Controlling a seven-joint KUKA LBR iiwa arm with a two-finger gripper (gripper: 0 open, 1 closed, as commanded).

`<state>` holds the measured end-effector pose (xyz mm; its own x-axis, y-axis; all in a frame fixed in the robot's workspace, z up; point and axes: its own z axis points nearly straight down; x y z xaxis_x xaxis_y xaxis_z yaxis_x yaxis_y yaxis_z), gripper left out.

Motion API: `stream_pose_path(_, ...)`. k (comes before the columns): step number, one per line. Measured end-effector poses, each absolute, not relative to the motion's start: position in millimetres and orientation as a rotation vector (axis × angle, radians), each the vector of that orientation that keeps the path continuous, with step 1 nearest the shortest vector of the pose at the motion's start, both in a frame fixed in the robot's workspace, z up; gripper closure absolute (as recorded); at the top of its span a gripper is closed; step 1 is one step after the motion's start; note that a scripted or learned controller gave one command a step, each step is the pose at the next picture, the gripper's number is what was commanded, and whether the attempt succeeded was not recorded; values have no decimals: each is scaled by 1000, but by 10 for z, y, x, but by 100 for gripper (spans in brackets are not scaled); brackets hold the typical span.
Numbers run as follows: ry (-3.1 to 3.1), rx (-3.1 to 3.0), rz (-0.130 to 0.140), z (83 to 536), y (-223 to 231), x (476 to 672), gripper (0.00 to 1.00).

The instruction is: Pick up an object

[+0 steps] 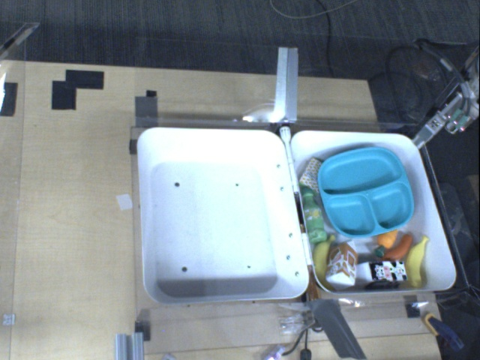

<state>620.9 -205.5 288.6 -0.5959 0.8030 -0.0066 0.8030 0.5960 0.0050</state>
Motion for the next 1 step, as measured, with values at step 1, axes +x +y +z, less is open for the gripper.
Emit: stream_pose_path(1,2858,1274,3,3756,-2049,6668,100)
